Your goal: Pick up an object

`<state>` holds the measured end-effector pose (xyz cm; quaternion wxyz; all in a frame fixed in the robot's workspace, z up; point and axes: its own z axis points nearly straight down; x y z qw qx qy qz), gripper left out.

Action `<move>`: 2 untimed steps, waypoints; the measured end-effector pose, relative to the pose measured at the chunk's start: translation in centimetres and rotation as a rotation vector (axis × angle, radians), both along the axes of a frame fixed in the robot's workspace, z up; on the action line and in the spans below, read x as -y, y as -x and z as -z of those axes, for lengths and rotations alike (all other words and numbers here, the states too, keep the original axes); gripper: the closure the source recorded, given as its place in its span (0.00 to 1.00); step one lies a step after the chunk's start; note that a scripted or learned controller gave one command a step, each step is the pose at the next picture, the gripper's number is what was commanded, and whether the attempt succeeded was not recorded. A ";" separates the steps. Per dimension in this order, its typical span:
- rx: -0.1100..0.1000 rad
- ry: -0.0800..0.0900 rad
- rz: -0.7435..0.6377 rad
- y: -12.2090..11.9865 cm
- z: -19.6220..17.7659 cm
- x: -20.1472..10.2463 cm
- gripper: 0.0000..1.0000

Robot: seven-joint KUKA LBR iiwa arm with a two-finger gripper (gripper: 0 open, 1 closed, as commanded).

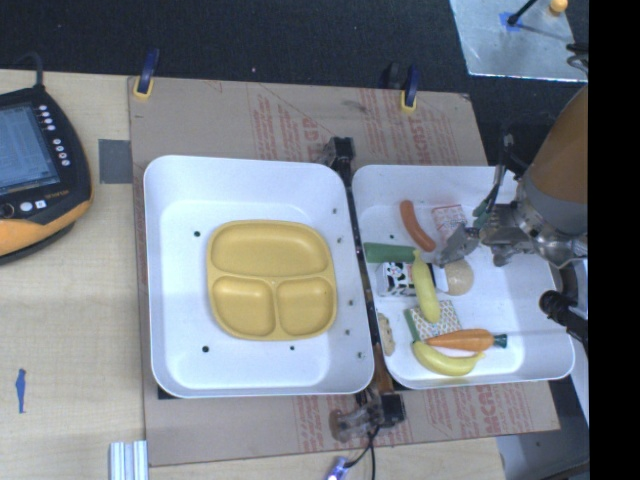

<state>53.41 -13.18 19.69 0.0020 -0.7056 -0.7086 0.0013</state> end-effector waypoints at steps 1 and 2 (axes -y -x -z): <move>0.008 0.003 -0.002 -8.2 10.0 -0.4 0.00; 0.001 0.002 -0.001 -11.0 10.4 -2.8 0.00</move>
